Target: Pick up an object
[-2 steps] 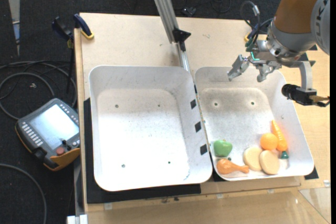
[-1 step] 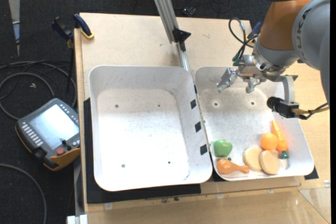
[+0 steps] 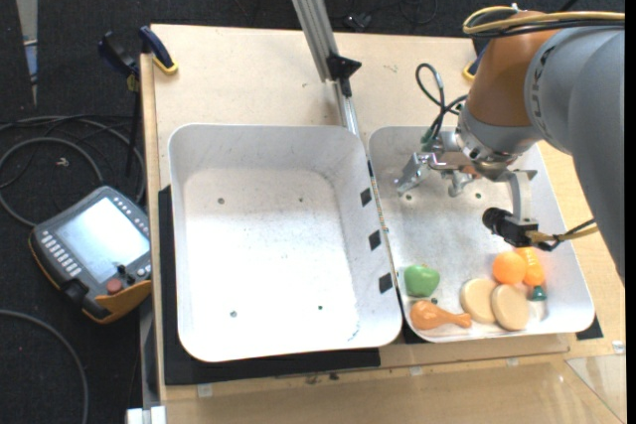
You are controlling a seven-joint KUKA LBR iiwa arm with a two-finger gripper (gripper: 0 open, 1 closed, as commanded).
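Fingers (image 3: 409, 178) look spread apart to me, with nothing between them, so the gripper (image 3: 428, 187) is open and not carrying anything. It hangs over the far half of the right bin (image 3: 447, 233), nearer that bin's left wall than its right one.

All the stuff to pick sits along the right bin's near edge, well apart from the gripper:
- a green toy (image 3: 421, 279) close to the right bin's left wall
- an orange drumstick-shaped piece (image 3: 439, 316) right at the bin's near rim, just beside the green toy
- two tan discs (image 3: 495, 303) overlapping each other, toward the bin's near right corner
- an orange ball (image 3: 509, 267) touching the discs on their far side, with a smaller orange bit pressed against it; can't tell what that one is

The middle of the right bin's floor is bare white with some scuffs.

The left bin (image 3: 258, 233) butts up against the right bin's left wall. A slanted metal pole (image 3: 308, 5) comes down to the right bin's far left corner.
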